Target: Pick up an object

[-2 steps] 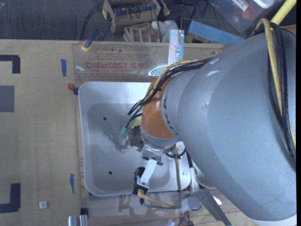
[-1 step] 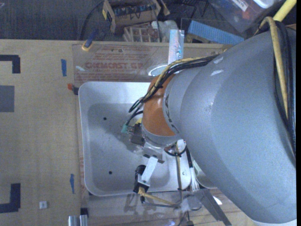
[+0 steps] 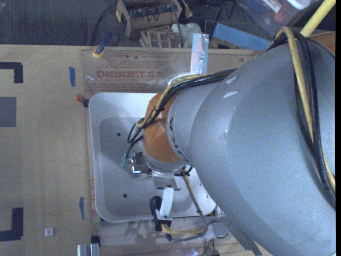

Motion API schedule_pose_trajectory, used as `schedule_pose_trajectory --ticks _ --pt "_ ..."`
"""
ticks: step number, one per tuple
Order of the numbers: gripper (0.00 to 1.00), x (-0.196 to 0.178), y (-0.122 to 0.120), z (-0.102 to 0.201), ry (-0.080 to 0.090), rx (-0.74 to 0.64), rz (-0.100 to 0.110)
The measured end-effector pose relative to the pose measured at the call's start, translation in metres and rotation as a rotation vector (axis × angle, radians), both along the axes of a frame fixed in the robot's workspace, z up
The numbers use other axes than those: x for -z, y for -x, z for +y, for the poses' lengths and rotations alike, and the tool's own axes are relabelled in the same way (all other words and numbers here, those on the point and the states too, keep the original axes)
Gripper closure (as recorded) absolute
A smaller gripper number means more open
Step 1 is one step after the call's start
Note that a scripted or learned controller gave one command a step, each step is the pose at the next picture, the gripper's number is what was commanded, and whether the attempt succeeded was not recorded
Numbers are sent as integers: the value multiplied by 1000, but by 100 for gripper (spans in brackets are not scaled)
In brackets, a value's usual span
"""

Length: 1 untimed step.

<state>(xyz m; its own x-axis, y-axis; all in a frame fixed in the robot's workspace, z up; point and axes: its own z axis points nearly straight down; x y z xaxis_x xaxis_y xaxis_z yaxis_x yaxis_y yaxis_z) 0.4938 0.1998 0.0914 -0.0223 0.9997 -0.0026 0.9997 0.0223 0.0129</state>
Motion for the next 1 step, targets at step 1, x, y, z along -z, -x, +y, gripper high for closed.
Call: schedule_pose_trajectory --ticks 1 --pt "100 0 10 -59 -8 -197 -3"
